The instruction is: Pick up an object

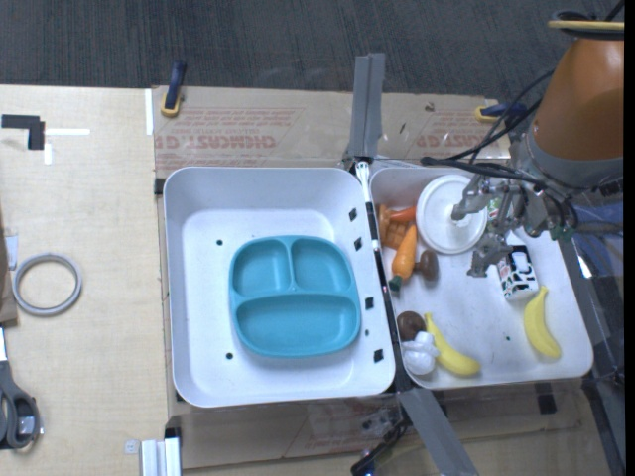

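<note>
My gripper (475, 236) hangs over the right bin (571, 360), at its back middle. It is open, one fingertip (463, 208) over a white round dish (444, 216) and the other near a black-and-white carton (517, 274). Nothing shows between the fingers. Two orange carrots (402, 242) and a small brown mushroom (428, 264) lie to the left of the gripper. One yellow banana (542, 326) lies at the front right, another (452, 351) at the front left beside a white lump (419, 357) and a brown piece (409, 322).
The left bin (189, 266) holds a blue divided plate (294, 296). A grey divider post (366, 107) rises between the bins at the back. On the bench at the left lie a grey tape ring (44, 284) and scissors (17, 415).
</note>
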Available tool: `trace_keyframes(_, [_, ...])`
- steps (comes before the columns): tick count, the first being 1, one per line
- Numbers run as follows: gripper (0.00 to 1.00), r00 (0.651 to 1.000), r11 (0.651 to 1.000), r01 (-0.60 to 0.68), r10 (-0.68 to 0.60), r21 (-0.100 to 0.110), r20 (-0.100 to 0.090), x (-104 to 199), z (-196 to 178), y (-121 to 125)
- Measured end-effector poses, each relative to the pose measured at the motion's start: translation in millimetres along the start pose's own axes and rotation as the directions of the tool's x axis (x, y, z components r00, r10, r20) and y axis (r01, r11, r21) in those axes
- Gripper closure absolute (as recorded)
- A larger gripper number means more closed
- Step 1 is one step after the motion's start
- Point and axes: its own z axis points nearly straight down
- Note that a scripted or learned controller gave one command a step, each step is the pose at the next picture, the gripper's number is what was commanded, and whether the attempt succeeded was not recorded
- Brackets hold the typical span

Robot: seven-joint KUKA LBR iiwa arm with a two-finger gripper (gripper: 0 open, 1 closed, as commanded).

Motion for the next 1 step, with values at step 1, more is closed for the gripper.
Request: trace_keyframes(1, [0.00, 0.999, 0.999, 0.036, -0.036, 0.000, 0.000, 59.6, 137.6, -29.3])
